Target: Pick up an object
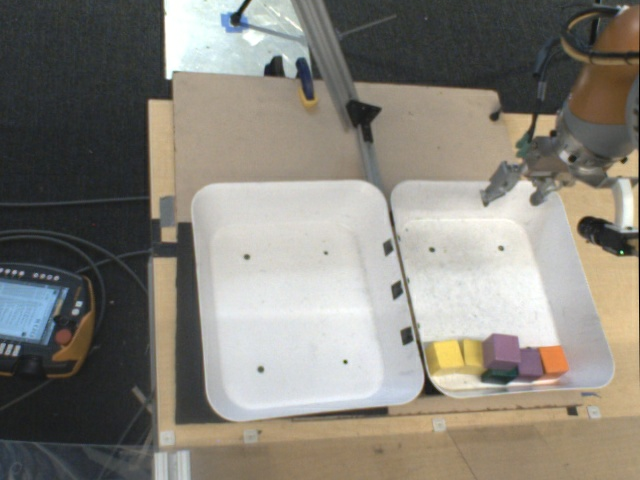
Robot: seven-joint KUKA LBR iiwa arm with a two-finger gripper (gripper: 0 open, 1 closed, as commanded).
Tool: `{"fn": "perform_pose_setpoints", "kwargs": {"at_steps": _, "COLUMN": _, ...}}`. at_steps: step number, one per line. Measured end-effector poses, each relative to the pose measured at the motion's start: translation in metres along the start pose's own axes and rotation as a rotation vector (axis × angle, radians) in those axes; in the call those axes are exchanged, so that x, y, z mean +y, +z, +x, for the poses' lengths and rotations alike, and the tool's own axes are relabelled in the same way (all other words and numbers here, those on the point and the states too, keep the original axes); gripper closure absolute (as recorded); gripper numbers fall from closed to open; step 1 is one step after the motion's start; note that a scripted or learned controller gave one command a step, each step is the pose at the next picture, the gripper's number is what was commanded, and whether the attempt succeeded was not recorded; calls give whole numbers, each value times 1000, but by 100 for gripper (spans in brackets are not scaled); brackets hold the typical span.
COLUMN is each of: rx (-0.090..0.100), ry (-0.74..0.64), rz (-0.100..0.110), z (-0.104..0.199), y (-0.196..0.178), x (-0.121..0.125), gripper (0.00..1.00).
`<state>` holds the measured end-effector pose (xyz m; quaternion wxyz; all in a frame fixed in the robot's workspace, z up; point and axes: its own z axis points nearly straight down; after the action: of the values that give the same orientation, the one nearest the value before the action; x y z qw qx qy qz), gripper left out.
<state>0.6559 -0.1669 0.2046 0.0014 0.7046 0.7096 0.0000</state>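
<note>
Gripper (519, 186) over right bin's (575, 268) far rim, metal fingers spread wide, nothing between them. Small blocks cluster along that bin's near edge: yellow block (446, 356), purple cube (502, 349), orange cube (553, 360). Left bin (215, 268) smooth white plastic.

2 white bins: left bin (215, 268), right bin (575, 268). Blocks all in right bin, near edge: 2 yellow (445, 355) (472, 352), 2 purple (502, 348) (530, 363), 1 orange (553, 359), 1 dark green (499, 374). 6 blocks total. 1 gripper (520, 186). 1 teach pendant (40, 318), far left.
</note>
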Motion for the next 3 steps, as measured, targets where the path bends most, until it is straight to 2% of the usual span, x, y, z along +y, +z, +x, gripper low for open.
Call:
{"fn": "perform_pose_setpoints", "kwargs": {"at_steps": 1, "rx": 1, "ry": 0, "rz": 0, "z": 14, "y": -11, "x": -13, "gripper": 0}}
{"fn": "perform_pose_setpoints", "kwargs": {"at_steps": 2, "rx": 0, "ry": 12, "rz": 2, "z": -12, "y": -33, "x": -94, "gripper": 0}}
{"fn": "perform_pose_setpoints", "kwargs": {"at_steps": 3, "rx": 4, "ry": 0, "rz": 7, "z": 33, "y": 78, "x": -78, "gripper": 0}}
